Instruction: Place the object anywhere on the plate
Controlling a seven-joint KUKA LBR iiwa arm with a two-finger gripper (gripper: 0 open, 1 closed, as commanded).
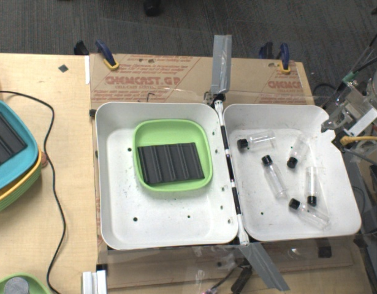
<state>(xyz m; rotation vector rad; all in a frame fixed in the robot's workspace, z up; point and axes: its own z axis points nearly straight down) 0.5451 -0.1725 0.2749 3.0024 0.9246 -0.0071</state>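
A green square plate (pixel 203 141) sits in the left bin (pixel 114 182) with a dark ridged pad (pixel 171 163) lying on it. Several clear vials with black caps are scattered in the right bin (pixel 335 225): one near the top left (pixel 257 142), one in the middle (pixel 274 175), one near the front (pixel 309 212). My gripper (pixel 350 118) is at the view's right edge, just outside the right bin's far right corner, well clear of the vials. Nothing can be seen in it.
A divider ridge (pixel 228 164) runs between the two bins. Cardboard with clamps (pixel 151 78) lies behind them. On the wooden table to the left are stacked teal and yellow trays (pixel 13 158) and a black cable (pixel 53 164).
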